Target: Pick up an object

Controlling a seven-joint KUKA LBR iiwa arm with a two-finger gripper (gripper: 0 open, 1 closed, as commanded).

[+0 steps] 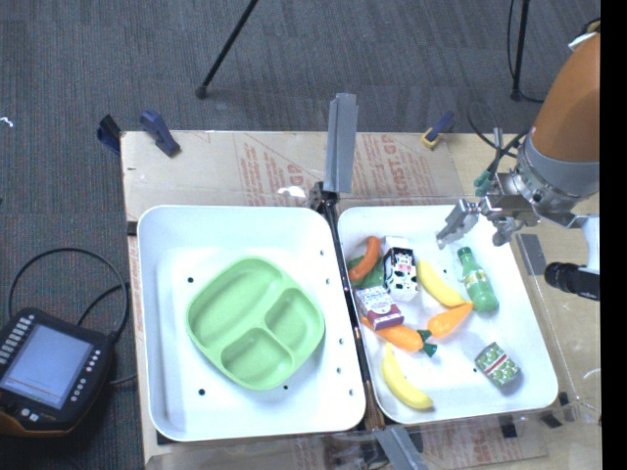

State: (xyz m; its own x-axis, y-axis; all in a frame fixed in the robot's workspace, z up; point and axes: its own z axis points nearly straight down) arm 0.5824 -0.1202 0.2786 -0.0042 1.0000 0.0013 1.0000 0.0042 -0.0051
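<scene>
The right bin [537, 333] holds several toy foods: an orange sausage [365, 258], a black-and-white milk carton [400, 267], a yellow banana [438, 284], a green bottle [478, 282], two orange carrots [450, 319] [404, 338], a pink box [380, 307], a second banana [404, 380] and a green-and-red can [498, 364]. My gripper [481, 226] hangs over the bin's far right part, just beyond the bottle's cap. Its fingers [455, 226] are spread open with nothing between them.
A green sectioned plate [257, 321] lies in the left bin [162, 262]. A grey upright post [342, 145] stands at the far end of the divider between the bins. Clamps sit on the bench's far edge, and a pendant [44, 365] lies at the left.
</scene>
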